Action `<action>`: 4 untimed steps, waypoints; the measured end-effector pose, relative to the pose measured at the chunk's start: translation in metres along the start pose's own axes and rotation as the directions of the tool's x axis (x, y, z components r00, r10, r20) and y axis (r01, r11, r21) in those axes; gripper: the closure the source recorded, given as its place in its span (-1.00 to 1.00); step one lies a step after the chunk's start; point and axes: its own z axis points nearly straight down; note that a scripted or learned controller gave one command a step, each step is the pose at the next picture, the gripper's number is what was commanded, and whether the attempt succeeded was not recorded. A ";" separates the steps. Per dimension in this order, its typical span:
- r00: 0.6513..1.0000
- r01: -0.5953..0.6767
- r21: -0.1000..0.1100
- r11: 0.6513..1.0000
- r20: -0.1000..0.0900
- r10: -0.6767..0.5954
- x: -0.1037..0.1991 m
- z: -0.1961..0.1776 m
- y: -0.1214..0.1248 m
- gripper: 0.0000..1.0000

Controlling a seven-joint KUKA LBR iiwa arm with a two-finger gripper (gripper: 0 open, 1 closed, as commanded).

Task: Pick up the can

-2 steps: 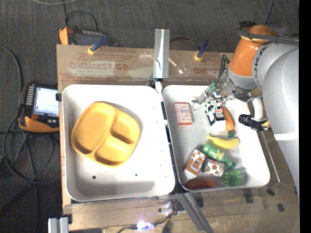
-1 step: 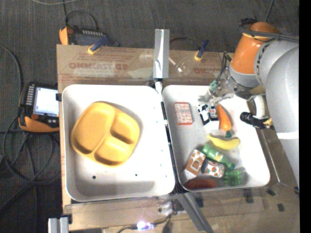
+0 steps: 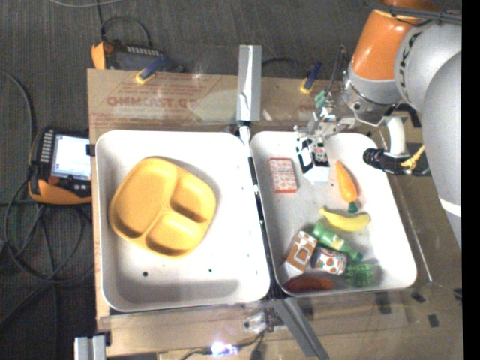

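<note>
toward the near edge of the right bin (image 3: 405,223), the can (image 3: 328,261) is seen lying on its side, wedged between a small carton (image 3: 301,250) and a green bottle (image 3: 328,235). the pincer (image 3: 313,150) is held at the far end of the same bin, well apart from the can, so the can lies nearly straight toward the camera from it. its long axis seems to run across the bin. whether the pincer is open or closed cannot be told.
</note>
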 end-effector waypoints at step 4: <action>0.964 0.264 0.000 0.964 -0.002 -0.264 0.112 -0.053 -0.177 1.00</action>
